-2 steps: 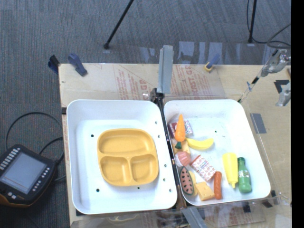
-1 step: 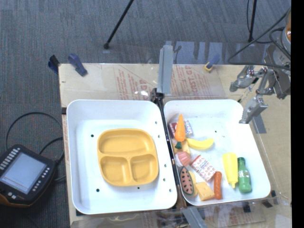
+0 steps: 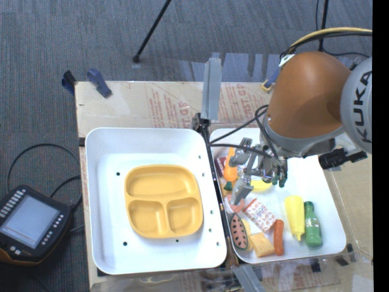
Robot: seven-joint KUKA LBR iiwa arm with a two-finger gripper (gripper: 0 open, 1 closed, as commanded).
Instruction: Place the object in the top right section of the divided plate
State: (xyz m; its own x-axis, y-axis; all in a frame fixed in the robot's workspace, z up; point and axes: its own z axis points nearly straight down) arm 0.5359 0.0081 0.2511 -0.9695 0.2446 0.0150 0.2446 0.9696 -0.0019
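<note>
The arm [image 3: 316, 96], its orange band bulking nearest the lens, reaches in over the right of two white bins [image 3: 331, 193]. The left bin [image 3: 103, 163] holds one yellow divided plate [image 3: 163, 200] with three sections, one long and two small. The right bin holds the toy food: one yellow bottle [image 3: 295, 216], one green bottle [image 3: 312, 225], one watermelon slice [image 3: 240, 231], one sausage [image 3: 278, 236], one cheese wedge [image 3: 262, 245], one red-and-white packet [image 3: 259, 213] and one orange piece [image 3: 230, 173]. The gripper [image 3: 242, 193] hangs low over this pile, fingers slightly apart, nothing visibly between them.
</note>
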